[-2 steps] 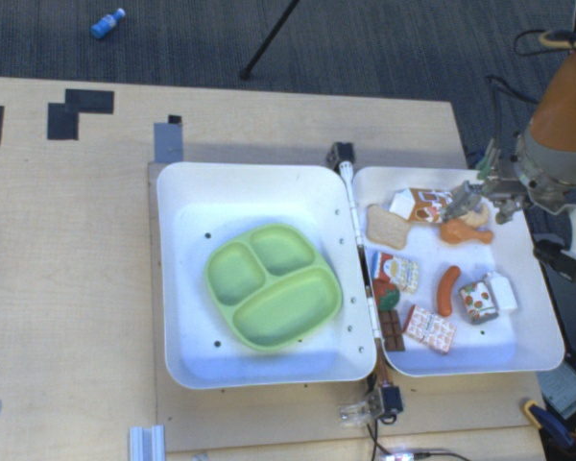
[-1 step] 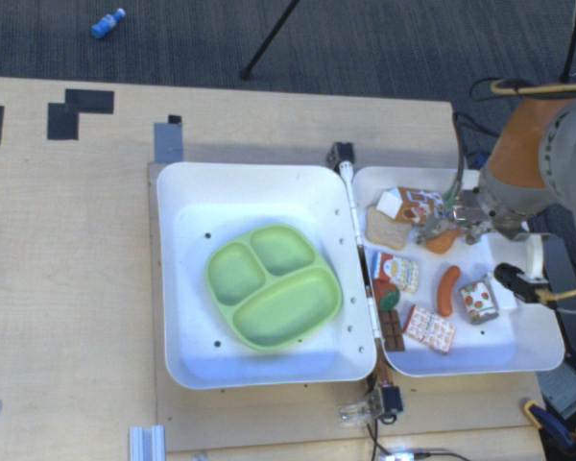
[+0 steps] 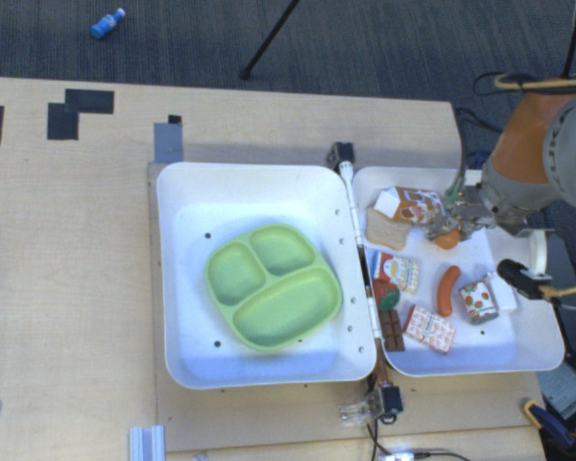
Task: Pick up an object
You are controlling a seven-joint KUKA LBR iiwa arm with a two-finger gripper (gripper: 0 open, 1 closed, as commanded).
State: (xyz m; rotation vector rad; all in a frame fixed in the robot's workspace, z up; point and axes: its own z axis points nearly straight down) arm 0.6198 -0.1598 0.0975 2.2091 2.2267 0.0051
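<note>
- Several small toy foods lie in the right bin [image 3: 547, 349], and the one nearest my pincer [image 3: 445, 227] is a small orange piece [image 3: 448, 240], just under and touching my tips as far as the slant lets me judge.
- My pincer hangs low over that piece; whether it is wide, narrow or clamped on anything I cannot tell, since my own wrist metal blurs the view.
- Just to the camera-left of my pincer sits a white carton with a brown print [image 3: 411, 203], and below that a tan slice of bread [image 3: 387, 230], both close enough to crowd a grasp.
- Further toward the camera from my pincer lie a red sausage [image 3: 447, 289], a strawberry-printed box [image 3: 478, 301], a red patterned packet [image 3: 429, 328], a brown chocolate bar [image 3: 392, 329] and a picture card [image 3: 397, 273].
- The things are scattered loosely, so I judge that coming straight down on the most separate piece is the safer choice.
- Well away to the camera-left of my pincer, the left bin [image 3: 187, 257] holds a green divided plate [image 3: 274, 284], lying flat.
</note>
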